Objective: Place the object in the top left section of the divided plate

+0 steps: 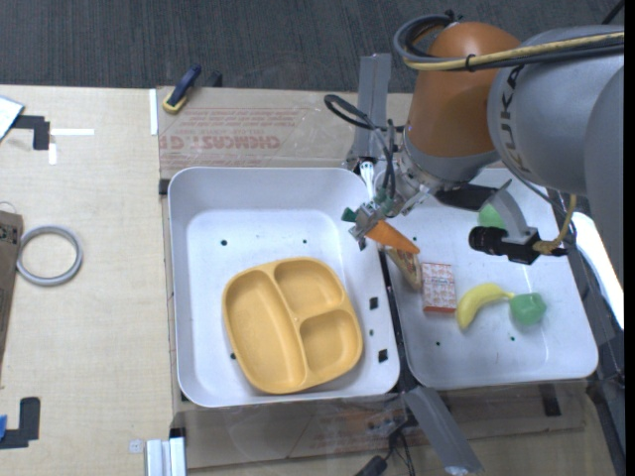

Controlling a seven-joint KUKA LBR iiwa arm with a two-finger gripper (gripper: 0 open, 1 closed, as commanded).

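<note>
Claw (pixel 375 214) hangs over the wall between the two bins, arm reaching in from view-right. It looks clamped on the carrot (pixel 389 236): the orange body sits right at the tips, gripped near its green end. The contact is small in frame, so I take that as probable, not certain.

Carrot is apparently off the floor, straddling the divide, not yet over the plate (pixel 228 310). Long axis runs upper-left to lower-right in view, green end toward the L bin (pixel 177 266), orange tip trailing over the R bin (pixel 466 355).

Plate is yellow, 3 sections, flat in the L bin and turned at a slant. One long section on its left side, two small ones on its right.

Key relation: plate lies down-left of the claw, near but with bare bin floor between. The upper small section (pixel 310 286) is closest. The long section's top end is further left. Which one counts as "top left" on a rotated plate is a judgement call, and I lean to the upper part nearest the L bin's back-left.

Next move, judged: carry down-left, lower, release. Risk is that the carrot's slanted axis bridges a divider ridge.

R bin also holds a banana (pixel 480 301) and a packet (pixel 438 286), both clear of the path.
</note>
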